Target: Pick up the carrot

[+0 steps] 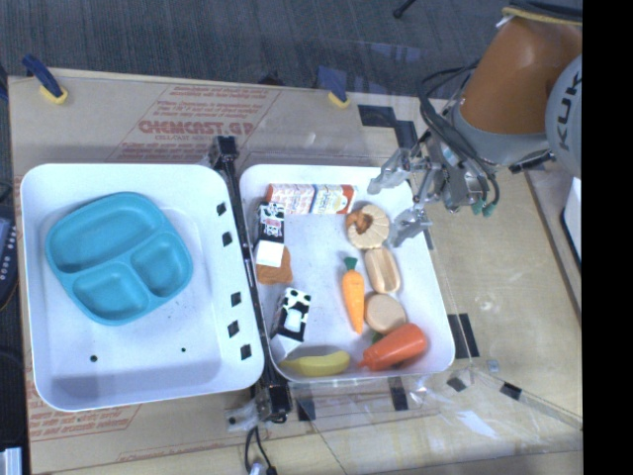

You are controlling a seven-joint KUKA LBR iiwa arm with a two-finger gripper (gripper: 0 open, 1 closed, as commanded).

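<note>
Fingers spread and holding nothing, the gripper [401, 204] hovers over the right bin's [435, 295] upper corner, apart from the carrot [353, 296] lying mid-bin.

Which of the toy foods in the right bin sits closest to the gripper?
The round tan pastry, just left of the gripper; the carrot lies farther down the bin.

I work in a robotics lab, on a test bench. At mid-frame two white bins [59, 384] sit taped onto a cardboard sheet [198, 117] held by clamps [45, 79] at upper left. Toy food [396, 346] fills the right bin; grey carpet [247, 18] runs along the top.
</note>
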